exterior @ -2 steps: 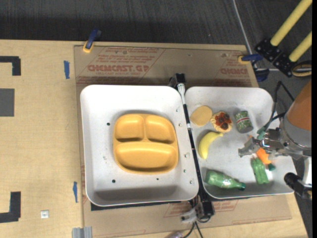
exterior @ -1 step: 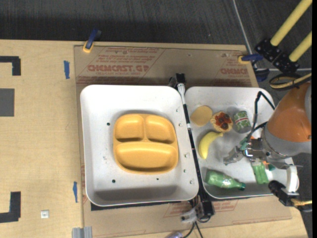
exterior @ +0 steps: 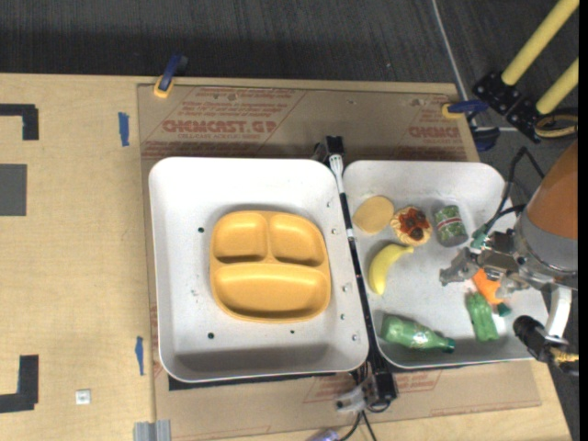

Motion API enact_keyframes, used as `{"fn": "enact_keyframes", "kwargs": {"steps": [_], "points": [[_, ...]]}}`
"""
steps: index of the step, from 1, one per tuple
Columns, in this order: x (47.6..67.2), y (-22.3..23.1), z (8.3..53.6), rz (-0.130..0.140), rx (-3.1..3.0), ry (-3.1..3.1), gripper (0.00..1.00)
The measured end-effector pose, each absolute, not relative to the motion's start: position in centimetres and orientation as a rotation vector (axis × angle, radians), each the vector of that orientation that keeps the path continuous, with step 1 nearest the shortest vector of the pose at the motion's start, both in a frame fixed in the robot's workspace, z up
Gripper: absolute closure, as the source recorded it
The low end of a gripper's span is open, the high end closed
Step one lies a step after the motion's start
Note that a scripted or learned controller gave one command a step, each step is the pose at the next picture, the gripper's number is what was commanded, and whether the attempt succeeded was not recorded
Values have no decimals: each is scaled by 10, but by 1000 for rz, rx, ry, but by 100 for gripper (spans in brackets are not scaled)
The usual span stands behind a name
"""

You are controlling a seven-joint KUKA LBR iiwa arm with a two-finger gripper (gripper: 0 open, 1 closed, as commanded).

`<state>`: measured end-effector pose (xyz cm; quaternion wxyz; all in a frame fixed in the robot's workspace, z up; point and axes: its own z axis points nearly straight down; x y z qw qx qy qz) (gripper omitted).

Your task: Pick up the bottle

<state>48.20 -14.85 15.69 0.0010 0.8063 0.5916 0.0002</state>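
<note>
— Cardboard covers the bench (exterior: 73, 274), with blue tape marks on it and two white bins side by side. What's in the left bin (exterior: 175, 246)?

— One yellow tray (exterior: 270, 265) with three compartments, sitting in the middle.

— And the right bin (exterior: 478, 177)?

— Several small things. A tan round piece (exterior: 374, 214) near the far left corner, a small pizza toy (exterior: 411, 224) just beside it, a green can (exterior: 448, 224) to the right of that. A banana (exterior: 386, 266) lies below the round piece.

— Where's the bottle (exterior: 415, 334)?

— Along the bin's near edge, lying on its side, green, with its neck pointing right. A second green thing (exterior: 482, 320) lies further right, next to an orange piece (exterior: 485, 287).

— And the gripper (exterior: 469, 269)?

— It reaches in from the right, low over the bin's right half, just above the orange piece and the second green thing. The bottle is apart from it, down and to the left.

— Fingers apart or together?

— I cannot tell; the metal parts and cables blur together there. Nothing is visibly held between them.

— Anything around the bench?

— Dark floor beyond the far edge, and yellow bars (exterior: 548, 28) at the upper right.
</note>
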Motion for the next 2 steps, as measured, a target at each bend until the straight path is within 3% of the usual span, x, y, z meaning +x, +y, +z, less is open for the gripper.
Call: {"fn": "enact_keyframes", "kwargs": {"steps": [1, 2], "points": [[480, -111, 86, 3, 2544, 1840, 0], [482, -190, 179, 0, 2511, 1887, 0]]}}
